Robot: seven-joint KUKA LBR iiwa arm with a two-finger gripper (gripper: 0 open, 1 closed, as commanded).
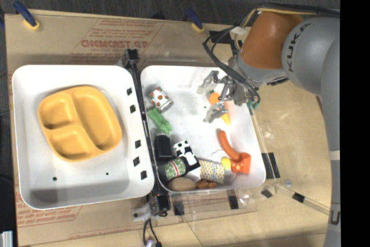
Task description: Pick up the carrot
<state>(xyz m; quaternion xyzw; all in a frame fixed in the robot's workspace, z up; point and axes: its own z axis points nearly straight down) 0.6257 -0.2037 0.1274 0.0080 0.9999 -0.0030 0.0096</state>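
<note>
The carrot (222, 107) is a small orange piece with a paler tip, lying in the upper right part of the right bin (186, 85). My gripper (209, 100) hangs right over it, reaching in from the right. Its two silver fingers (206, 84) stand spread apart, one above the carrot's left end and one below it. The carrot's orange body shows between and just right of them, resting on the bin floor. The gripper is open.
A longer red-orange sausage-like piece (228, 146) and a red block (241, 163) lie lower right. A green piece (159, 121), a small can (160, 99) and several toys crowd the bin's front left. The left bin (34, 182) holds a yellow divided tray (80, 121).
</note>
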